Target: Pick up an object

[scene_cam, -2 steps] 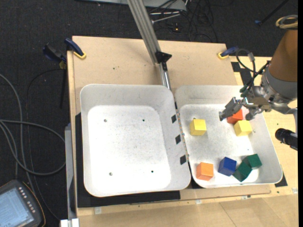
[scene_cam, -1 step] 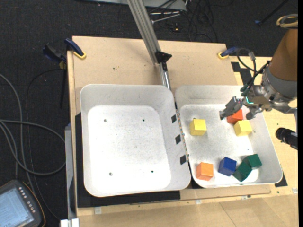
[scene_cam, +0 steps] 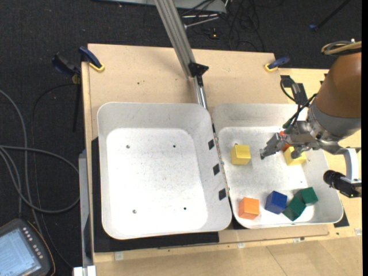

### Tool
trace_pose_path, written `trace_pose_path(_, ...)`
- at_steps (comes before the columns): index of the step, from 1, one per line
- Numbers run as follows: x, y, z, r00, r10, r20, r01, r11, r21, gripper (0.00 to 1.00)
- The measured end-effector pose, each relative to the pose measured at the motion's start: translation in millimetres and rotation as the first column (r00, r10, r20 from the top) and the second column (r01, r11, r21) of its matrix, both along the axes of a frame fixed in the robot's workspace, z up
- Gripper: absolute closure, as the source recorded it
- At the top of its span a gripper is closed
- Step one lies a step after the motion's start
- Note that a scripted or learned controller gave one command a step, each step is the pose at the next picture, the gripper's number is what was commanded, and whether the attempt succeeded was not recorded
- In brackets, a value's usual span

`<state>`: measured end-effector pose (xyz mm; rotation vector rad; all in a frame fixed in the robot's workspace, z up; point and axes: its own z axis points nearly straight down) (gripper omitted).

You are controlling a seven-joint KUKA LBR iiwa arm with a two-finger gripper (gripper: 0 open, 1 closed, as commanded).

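My pincer (scene_cam: 286, 148) hangs low over the right bin (scene_cam: 328, 218), beside a yellow block (scene_cam: 295, 156); whether it grips, I cannot tell. Nothing lifted yet.

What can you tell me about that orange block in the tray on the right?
The orange block is a small cube with slightly rounded edges, plain and matte, perhaps foam or painted wood. It sits flat on the floor of the right bin, near its front left corner, turned slightly askew. Nothing touches it; the blue block is its nearest neighbour, a small gap away.
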<state>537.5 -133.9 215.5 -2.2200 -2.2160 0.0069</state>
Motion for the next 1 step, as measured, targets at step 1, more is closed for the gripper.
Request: trace_pose_path(1, -1.8, 0.2, -43.4, 1.000, 0.001, 0.001, -0.001, 1.000, 0.000, 0.00)
